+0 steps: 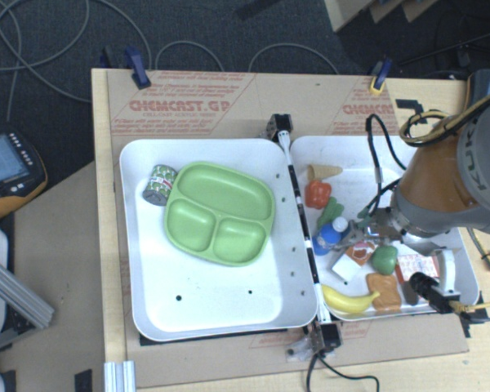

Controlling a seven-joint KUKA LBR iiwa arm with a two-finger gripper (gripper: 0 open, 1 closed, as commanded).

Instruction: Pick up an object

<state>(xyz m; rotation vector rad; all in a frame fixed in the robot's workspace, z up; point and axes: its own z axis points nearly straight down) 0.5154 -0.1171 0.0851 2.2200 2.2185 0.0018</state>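
a: where do we see the arm (pixel 441 178)?

b: we see it reaching in from the right, over the right bin (pixel 465 278). its orange band sits above the wrist, and the gripper (pixel 366 233) is low among the clutter near the middle of that bin.

a: can we tell how the end effector stands?

b: we cannot tell. its tip is lost among small things, and we see nothing clearly caught by it.

a: what lies around it?

b: just left of it we see a blue-capped bottle (pixel 331 233) and a dark green piece (pixel 333 211). above those sits a red pepper-like toy (pixel 318 193), and further up a tan cone (pixel 325 171). just right of the gripper and a little below lies a green ball (pixel 384 259), touching or nearly touching a small red and white packet (pixel 358 253). a white card (pixel 346 266) lies beside them.

a: and along the near edge?

b: a banana (pixel 349 300) lies along the near wall, with an orange-brown piece (pixel 385 292) just beside its right end. a red printed packet (pixel 416 265) sits further right, near a black part of the arm.

a: what do we find in the left bin (pixel 147 300)?

b: a green divided plate (pixel 219 213) with three compartments, and a small patterned can (pixel 158 184) touching its upper left rim. both are well apart from the gripper.
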